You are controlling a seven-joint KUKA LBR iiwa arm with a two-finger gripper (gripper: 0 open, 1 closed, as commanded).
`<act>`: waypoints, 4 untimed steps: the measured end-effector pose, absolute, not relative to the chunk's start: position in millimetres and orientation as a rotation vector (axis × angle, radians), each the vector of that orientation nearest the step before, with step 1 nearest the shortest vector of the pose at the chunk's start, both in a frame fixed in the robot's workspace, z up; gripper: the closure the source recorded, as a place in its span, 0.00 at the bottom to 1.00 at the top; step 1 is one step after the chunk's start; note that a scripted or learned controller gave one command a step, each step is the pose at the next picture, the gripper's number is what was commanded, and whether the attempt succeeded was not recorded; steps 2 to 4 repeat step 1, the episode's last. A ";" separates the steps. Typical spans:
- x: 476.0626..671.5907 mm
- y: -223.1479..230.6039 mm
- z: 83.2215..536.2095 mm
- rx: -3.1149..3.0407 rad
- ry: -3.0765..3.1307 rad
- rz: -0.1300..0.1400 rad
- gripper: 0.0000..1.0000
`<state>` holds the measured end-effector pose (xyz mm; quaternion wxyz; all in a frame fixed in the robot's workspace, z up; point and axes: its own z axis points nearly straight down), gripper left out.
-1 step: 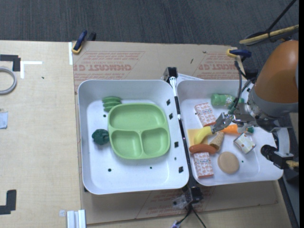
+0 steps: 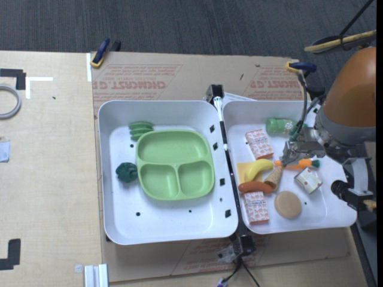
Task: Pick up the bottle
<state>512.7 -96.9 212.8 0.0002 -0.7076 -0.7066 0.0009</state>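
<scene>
The bottle is small, green and translucent, and it lies on its side near the back wall of the right bin. My gripper hangs low over that bin, a little in front of and to the right of the bottle and apart from it. It sits just above an orange carrot. The grey wrist and orange band rise behind it on the right. Nothing is visibly held.
Around the gripper lie a red-and-white carton, a banana, a sausage, a second carton, a round tan biscuit and a white block. The left bin holds a green divided plate, a pea pod and broccoli.
</scene>
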 end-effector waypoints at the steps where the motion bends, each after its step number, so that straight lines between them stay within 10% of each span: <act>1: 477.1 -11.1 247.4 -2.531 -1.860 0.004 1.00; 4: 477.1 -11.1 247.4 -2.531 -1.860 0.004 1.00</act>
